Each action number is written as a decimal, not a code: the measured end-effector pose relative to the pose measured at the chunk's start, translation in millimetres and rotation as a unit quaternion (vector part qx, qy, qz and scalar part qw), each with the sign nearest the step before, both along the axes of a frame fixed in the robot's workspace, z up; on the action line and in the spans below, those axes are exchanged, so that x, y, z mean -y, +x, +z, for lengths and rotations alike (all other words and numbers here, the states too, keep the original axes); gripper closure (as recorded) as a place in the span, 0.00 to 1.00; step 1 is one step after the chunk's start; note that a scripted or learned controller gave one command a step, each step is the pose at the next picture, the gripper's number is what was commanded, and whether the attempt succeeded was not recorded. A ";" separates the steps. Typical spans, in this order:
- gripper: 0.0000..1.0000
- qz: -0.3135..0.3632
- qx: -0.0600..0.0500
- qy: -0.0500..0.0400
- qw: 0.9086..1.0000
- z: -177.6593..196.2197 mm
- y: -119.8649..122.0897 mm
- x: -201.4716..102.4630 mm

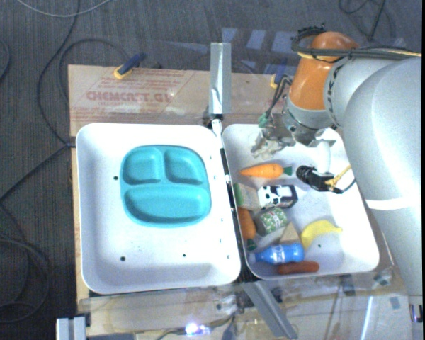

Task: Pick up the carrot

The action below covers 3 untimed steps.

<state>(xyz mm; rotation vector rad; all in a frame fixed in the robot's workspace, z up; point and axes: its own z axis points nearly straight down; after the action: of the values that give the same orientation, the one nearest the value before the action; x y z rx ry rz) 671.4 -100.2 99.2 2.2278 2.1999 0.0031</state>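
The carrot (262, 170), orange with a small green tip at its right end, lies on its side in the upper part of the right bin (354, 222). My gripper (269, 143) hangs at the far edge of that bin, just above the carrot in the picture and apart from it. The grey arm with its orange band comes in from the upper right. Nothing is seen in the gripper.
Below the carrot lie a black-and-white toy (276, 195), a green item (271, 220), an orange stick (246, 223), a yellow banana (319, 232), a blue bottle (280, 253) and a red sausage (297, 267). The left bin (99, 211) holds a teal divided plate (166, 184).
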 end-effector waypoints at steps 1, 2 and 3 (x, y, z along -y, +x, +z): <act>0.00 0.000 0.000 0.000 1.000 -0.1 -0.1 0.0; 0.00 -0.014 0.000 0.001 1.000 -10.4 -21.4 1.7; 1.00 -0.014 0.001 0.001 1.000 1.3 -20.3 1.4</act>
<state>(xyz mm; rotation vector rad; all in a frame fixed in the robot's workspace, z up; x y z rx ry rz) 651.1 -101.6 100.5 2.2582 2.1683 0.0086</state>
